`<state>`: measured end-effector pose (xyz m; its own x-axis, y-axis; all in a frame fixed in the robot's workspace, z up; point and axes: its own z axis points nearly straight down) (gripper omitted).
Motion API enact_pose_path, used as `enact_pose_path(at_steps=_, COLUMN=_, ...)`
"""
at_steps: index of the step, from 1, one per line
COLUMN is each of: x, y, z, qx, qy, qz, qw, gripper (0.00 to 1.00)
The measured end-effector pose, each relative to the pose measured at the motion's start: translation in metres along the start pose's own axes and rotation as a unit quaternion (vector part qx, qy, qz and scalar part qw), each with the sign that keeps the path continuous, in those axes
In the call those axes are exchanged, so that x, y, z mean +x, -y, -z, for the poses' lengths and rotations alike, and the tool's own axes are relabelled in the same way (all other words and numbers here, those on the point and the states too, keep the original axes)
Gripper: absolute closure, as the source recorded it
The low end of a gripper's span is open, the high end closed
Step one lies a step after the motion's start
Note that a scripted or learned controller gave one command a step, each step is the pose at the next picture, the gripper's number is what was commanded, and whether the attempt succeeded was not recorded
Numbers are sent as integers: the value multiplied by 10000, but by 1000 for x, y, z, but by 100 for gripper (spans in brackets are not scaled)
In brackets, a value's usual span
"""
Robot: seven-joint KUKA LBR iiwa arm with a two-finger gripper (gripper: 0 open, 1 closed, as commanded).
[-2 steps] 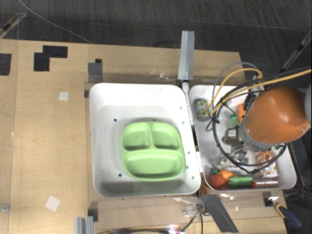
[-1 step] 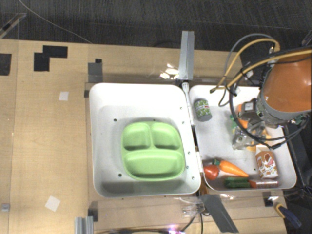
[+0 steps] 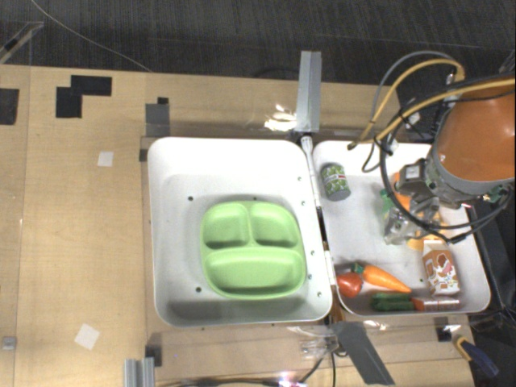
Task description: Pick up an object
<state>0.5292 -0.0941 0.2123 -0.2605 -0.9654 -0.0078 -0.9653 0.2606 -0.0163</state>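
My gripper point(image 3: 397, 226) hangs low over the middle of the right bin point(image 3: 355, 232), under the orange band of the arm point(image 3: 480, 135). Its tips stand close to an orange item partly hidden beneath it at the bin's right side. A small green can point(image 3: 334, 181) lies at the bin's upper left. A toy carrot point(image 3: 384, 278) and a red tomato-like piece point(image 3: 349, 284) lie near the bin's front. A green vegetable point(image 3: 393, 301) rests along the front wall. A small brown carton point(image 3: 440, 271) lies at the right.
The left bin point(image 3: 173, 216) holds a green divided plate point(image 3: 252, 248). A metal post point(image 3: 309, 95) stands behind the seam between the bins. Cables point(image 3: 403, 87) loop above the right bin's back edge. Wooden bench spreads to the left.
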Motion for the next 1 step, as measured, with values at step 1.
enact_pose_path(at_steps=1, x=-86, y=12, z=6, qx=-42, qy=-3, qz=-364, qw=9993, gripper=100)
